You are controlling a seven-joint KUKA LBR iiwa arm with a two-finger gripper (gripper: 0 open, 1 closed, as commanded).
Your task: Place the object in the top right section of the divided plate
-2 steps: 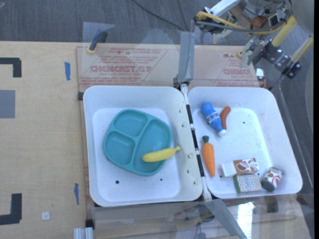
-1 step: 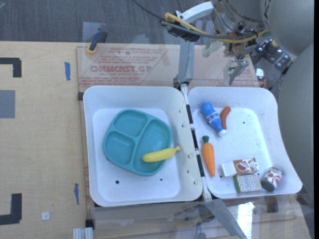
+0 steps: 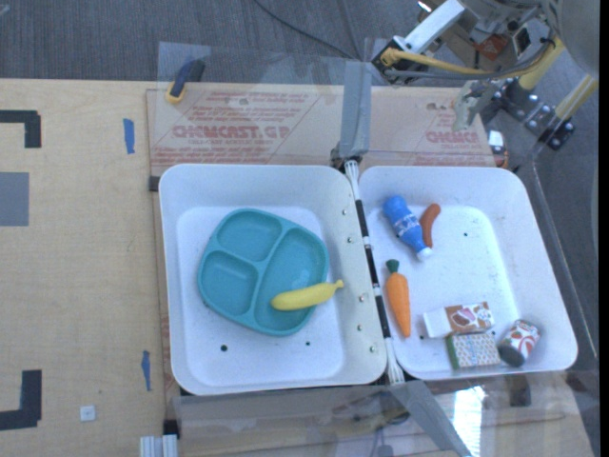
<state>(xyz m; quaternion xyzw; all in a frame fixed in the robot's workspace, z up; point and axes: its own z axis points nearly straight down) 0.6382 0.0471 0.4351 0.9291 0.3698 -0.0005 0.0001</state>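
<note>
- The gripper hangs at the top right, past the far rim of the right bin; whether it is open or closed cannot be told at this angle, and nothing shows in its hold.
- Below and well to its left, in the left bin, lies the teal plate, split into three sections.
- A banana rests on the plate's lower right rim, its tip poking out toward the bins' divide. It looks already delivered, though toward the lower rather than the top right section.
- Nearer the gripper, straight below it in the right bin: a blue bottle touching a small sausage, then a carrot, two small boxes and a can further down.
- Which of these is the task's object cannot be told; the banana seems the likeliest.
- Judged as a toy: light, stiff, smooth plastic, curved, so it may roll or slip from the pinch.
- Best taken across its thick middle, at right angles to its length; nothing fragile here.
</note>
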